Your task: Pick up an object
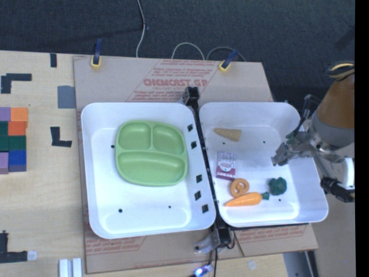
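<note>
The gripper (281, 156) sits low over the right side of the right bin (259, 113), reaching in from the right edge of the view, with the grey wrist and orange band of the arm (337, 111) behind it. Its dark fingers point down and to the left toward the bin floor; whether they are spread or closed cannot be determined at this resolution, and no object is visible between them. The nearest item is a small dark green object (278, 185), lying on the bin floor just below the gripper and apart from it. An orange carrot (244, 199) lies to the left of the green object, its green-tipped end close to that object. A small orange pretzel-shaped ring (239, 186) rests just above the carrot, touching or nearly touching it. A small pink-and-white packet (226, 165) lies above the ring, near the bin's left wall. A tan wedge-shaped piece (228, 134) lies further up, in the upper left part of the bin, well apart from the gripper. The left bin (98, 172) holds a light green divided plate (152, 153) with three compartments. Both bins rest on a cardboard sheet (173, 79) on the bench, and coloured blocks (14, 140) stand at the far left edge of the view
</note>
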{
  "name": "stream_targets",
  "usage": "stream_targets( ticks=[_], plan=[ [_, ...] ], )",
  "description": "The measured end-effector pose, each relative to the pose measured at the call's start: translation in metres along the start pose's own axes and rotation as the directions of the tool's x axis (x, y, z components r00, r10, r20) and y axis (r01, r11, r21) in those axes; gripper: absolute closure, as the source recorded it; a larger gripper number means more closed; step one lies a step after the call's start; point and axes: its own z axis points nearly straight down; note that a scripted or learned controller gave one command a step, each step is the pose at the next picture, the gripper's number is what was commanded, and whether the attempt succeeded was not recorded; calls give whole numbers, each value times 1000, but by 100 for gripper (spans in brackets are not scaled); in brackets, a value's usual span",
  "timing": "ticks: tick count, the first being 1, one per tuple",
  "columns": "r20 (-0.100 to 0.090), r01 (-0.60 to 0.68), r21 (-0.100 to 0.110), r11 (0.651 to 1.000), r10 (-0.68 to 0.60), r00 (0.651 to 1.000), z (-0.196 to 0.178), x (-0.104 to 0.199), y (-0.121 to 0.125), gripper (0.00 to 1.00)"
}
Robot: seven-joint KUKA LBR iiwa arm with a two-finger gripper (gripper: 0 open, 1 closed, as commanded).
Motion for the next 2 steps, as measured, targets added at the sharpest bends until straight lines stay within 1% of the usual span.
stream_targets(
  ticks=[1,2],
  plan=[
    [0,1,-1,1000,-1,1000,-53,0,2,100],
    [-4,4,5,1000,-4,1000,-52,48,-4,100]
  ],
)
